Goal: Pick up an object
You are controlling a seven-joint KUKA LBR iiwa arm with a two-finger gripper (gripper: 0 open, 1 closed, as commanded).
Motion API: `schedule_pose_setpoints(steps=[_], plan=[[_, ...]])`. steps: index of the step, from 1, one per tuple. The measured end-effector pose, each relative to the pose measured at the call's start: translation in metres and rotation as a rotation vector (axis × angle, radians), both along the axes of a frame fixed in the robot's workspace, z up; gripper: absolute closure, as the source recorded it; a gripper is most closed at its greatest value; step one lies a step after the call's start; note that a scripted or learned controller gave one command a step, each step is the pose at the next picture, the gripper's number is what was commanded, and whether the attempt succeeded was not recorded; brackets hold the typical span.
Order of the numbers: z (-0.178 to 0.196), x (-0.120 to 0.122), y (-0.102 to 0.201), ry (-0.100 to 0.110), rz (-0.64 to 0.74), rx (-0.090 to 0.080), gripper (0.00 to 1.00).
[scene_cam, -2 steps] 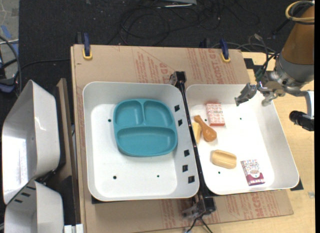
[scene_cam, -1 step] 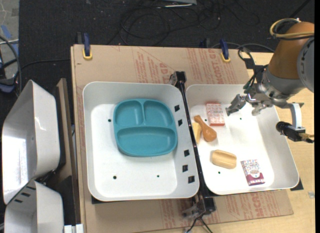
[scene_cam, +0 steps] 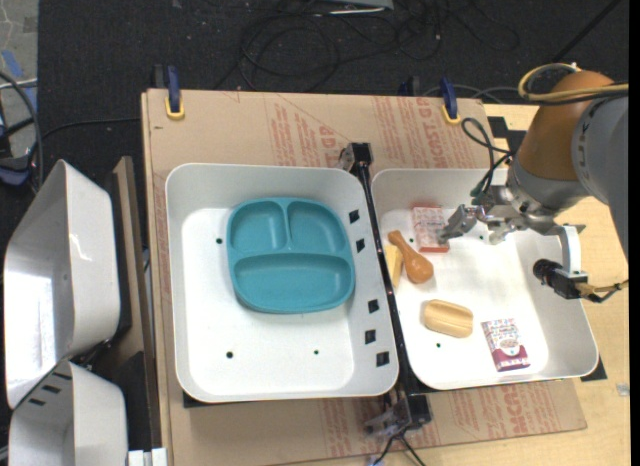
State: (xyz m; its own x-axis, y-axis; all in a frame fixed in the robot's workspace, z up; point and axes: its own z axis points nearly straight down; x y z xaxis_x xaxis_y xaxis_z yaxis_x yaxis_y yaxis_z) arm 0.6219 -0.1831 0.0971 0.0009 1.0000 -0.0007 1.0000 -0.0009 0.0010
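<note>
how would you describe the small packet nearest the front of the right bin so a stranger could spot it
Look in the right bin, the one without the teal tray. Near its front right corner lies a small flat packet, white with red print. Its neighbour, the tan bread roll, is rounded and plain.

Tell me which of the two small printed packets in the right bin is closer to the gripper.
The packet at the bin's far end, lying just left of the gripper. The other packet lies near the front right corner, well away from the gripper, beyond the tan bun-shaped piece.

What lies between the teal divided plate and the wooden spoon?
In the camera view, the two bins' adjoining walls separate the teal divided plate from the wooden spoon.
</note>
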Motion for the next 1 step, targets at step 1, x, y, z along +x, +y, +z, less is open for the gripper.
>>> schedule_pose_setpoints(steps=[1], plan=[[0.0151,0.0024,0.0005,-0.008,0.002,-0.001,1.0]])
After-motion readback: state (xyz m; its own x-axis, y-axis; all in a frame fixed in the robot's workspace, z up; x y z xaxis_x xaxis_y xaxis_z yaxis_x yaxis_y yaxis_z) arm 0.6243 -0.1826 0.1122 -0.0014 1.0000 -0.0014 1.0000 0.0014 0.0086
